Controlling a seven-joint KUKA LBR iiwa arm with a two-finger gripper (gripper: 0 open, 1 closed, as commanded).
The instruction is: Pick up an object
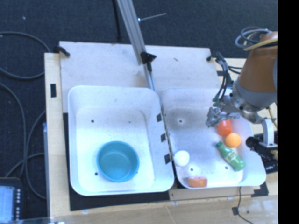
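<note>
Several small items in right white bin [187, 101]: red round fruit [225, 125], orange ball [233, 140], green plastic bottle [231, 156], white ball [181, 158]. Pincer [216, 117] beside red fruit; grip state unclear. Fruit likely light, smooth, rolls; grasp across middle.

The arm [256, 73] is cut off at the frame's right side. The tool [216, 117] is too blurred to read, just beside the red ball [225, 126], which it partly covers.
</note>
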